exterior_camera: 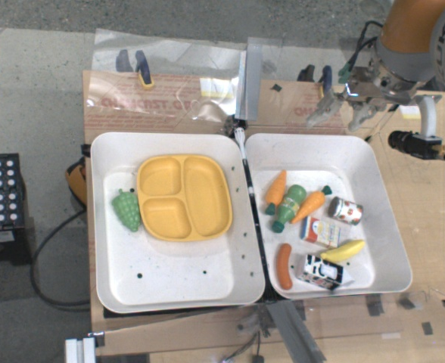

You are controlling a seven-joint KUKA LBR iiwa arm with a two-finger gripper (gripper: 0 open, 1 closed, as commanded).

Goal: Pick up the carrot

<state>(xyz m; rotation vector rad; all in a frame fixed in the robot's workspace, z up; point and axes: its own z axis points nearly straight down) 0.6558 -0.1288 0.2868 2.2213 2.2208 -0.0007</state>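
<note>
Carrot pick not started — grey two-finger gripper [342, 110] hangs above the right white bin's [385, 174] far edge, fingers spread wide, holding nothing.
Two orange carrots lie in that bin: one [275, 190] left of the green bottle [289, 205], one [308, 206] right — target unclear; arm cut off at frame top.
</note>
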